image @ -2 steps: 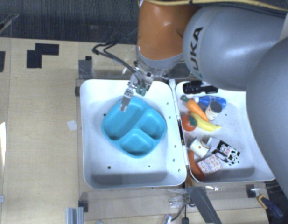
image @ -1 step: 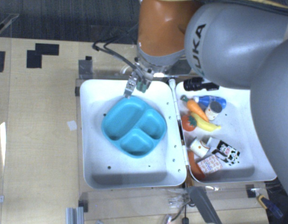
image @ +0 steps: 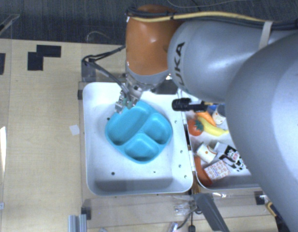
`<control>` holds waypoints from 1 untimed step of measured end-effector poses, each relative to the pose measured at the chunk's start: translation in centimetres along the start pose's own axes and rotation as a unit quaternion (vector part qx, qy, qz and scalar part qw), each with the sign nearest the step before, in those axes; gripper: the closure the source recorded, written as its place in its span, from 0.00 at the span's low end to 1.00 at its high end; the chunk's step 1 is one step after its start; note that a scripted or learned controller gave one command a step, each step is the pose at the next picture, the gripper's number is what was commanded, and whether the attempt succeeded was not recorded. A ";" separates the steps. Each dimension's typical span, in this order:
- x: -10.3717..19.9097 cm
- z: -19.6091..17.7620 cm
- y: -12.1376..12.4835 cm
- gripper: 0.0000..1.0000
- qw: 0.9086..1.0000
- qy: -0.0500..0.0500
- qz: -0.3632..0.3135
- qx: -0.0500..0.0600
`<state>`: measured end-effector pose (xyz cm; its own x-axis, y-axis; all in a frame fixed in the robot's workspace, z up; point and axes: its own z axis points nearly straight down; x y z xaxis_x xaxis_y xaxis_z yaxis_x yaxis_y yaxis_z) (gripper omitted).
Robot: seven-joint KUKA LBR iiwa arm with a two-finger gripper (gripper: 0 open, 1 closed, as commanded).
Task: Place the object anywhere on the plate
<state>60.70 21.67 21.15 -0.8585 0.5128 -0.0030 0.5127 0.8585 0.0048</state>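
A blue plate (image: 139, 132) with three compartments lies in the left white bin (image: 98, 173). My gripper (image: 123, 103) hangs over the plate's upper left rim, reaching down from the orange-banded wrist. Its small fingers point down at the rim, and I cannot make out any object between them. All three compartments of the plate look bare.
The right bin (image: 206, 180) holds several items: a yellow banana (image: 214, 128), an orange-red fruit (image: 195, 127), a small white container (image: 205, 152) and a printed packet (image: 221, 167). The big grey arm covers most of the right bin.
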 end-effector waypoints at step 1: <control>2.3 -3.9 -0.8 1.00 1.000 -0.001 0.018 -0.001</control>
<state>58.33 22.18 25.05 -0.8392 0.5438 -0.0043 0.5438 0.8392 0.0071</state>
